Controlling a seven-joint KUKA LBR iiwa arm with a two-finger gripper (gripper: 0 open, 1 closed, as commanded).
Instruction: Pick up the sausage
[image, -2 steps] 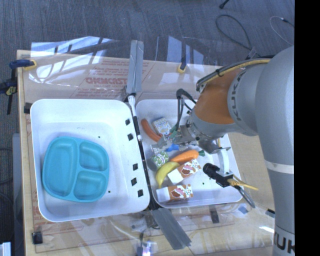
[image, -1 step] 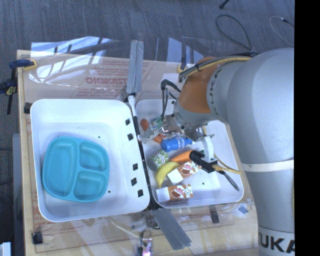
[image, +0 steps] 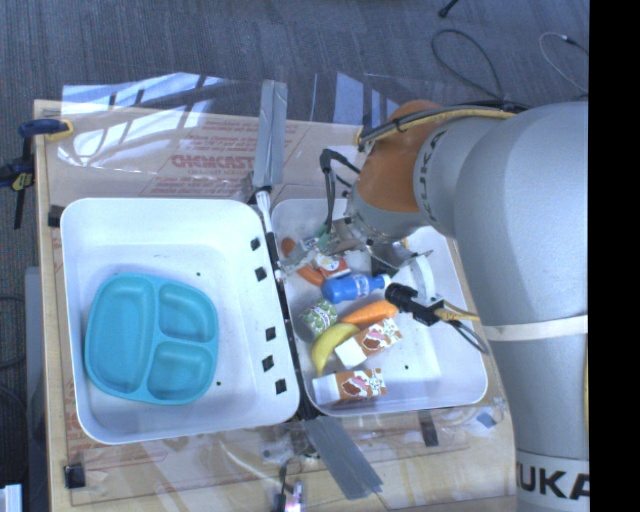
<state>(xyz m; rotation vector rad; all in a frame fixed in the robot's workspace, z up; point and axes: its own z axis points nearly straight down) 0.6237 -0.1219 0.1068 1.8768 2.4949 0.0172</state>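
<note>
The grey arm reaches in from the right, and its orange-banded wrist hangs over the back of the right bin (image: 455, 375). My gripper (image: 338, 248) points down at the bin's back left part, mostly hidden under the wrist. Just below it lies a short orange-red piece (image: 314, 272) that may be the sausage, with a white-and-red label beside it. I cannot tell whether the gripper touches it.
The right bin also holds a blue bottle (image: 352, 288), a carrot (image: 368, 312), a banana (image: 328, 346), a green patterned ball (image: 320, 318) and two snack packets (image: 360, 383). A teal divided plate (image: 150, 338) lies in the left bin (image: 100, 225).
</note>
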